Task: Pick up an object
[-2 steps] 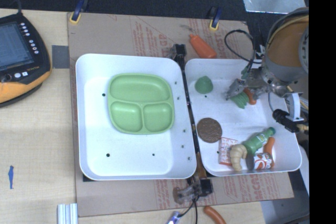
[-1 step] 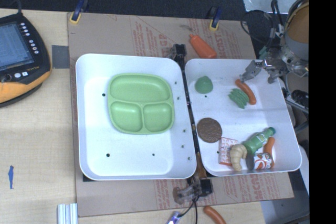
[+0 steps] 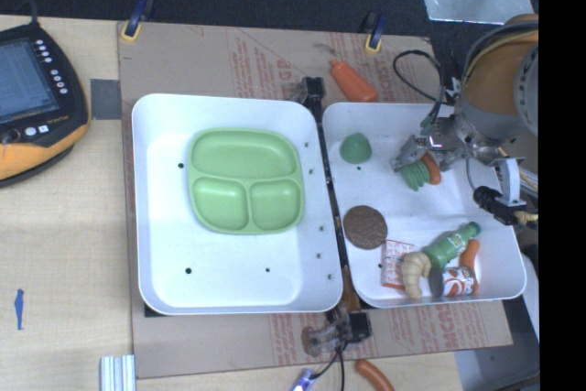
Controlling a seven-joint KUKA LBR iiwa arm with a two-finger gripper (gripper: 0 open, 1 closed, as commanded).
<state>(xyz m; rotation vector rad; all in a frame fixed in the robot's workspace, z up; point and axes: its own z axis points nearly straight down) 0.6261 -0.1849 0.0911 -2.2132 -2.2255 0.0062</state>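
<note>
In the right shallow white plastic bin, near its far right edge, a small orange-and-green toy carrot is seen clamped between the fingers of the end effector. Open floor is left toward the round green lump.
</note>
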